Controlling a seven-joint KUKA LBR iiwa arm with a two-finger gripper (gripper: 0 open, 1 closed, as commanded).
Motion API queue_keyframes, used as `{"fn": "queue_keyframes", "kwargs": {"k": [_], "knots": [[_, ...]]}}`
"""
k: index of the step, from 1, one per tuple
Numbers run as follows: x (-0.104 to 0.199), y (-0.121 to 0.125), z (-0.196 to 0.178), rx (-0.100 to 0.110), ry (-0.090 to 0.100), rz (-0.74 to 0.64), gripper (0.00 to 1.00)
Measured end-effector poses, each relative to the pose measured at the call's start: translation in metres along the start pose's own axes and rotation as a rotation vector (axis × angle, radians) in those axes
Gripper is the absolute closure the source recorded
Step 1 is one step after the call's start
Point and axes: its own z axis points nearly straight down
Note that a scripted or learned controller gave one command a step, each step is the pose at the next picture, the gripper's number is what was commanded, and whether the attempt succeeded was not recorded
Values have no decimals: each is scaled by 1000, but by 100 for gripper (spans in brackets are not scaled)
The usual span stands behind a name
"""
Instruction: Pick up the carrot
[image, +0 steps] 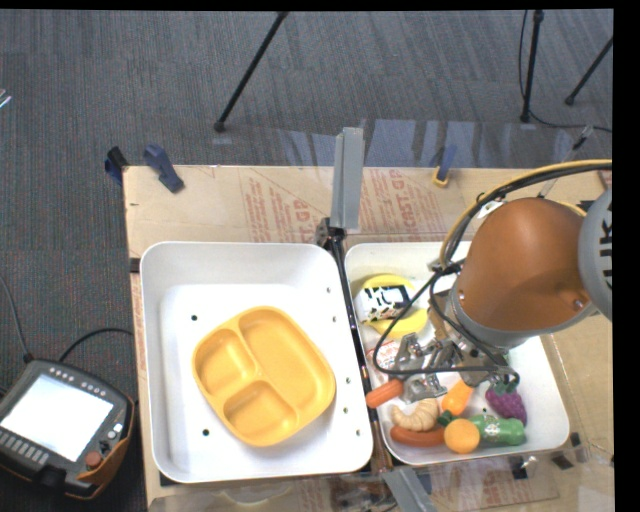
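The carrot (457, 398), a short bright orange cone with a dark green tip, lies in the front part of the right bin (556, 400), between a croissant and purple grapes. My gripper (415, 368) hangs just left of and above it, under the orange wrist band. Its two silvery fingers (404, 353) stand apart with nothing between them, so it is open. The arm's bulk hides the bin's middle and back right.
Around the carrot lie a croissant (417, 413), an orange ball (461, 436), a red sausage (414, 436), a green vegetable (503, 431), grapes (507, 403) and an orange-red piece (383, 393). A yellow-and-white item (385, 297) sits further back. The left bin (170, 300) holds a yellow divided plate (262, 372).
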Motion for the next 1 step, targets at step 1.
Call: {"fn": "queue_keyframes", "kwargs": {"k": [1], "knots": [[8,-36,-136,6,-9,-131,100]]}}
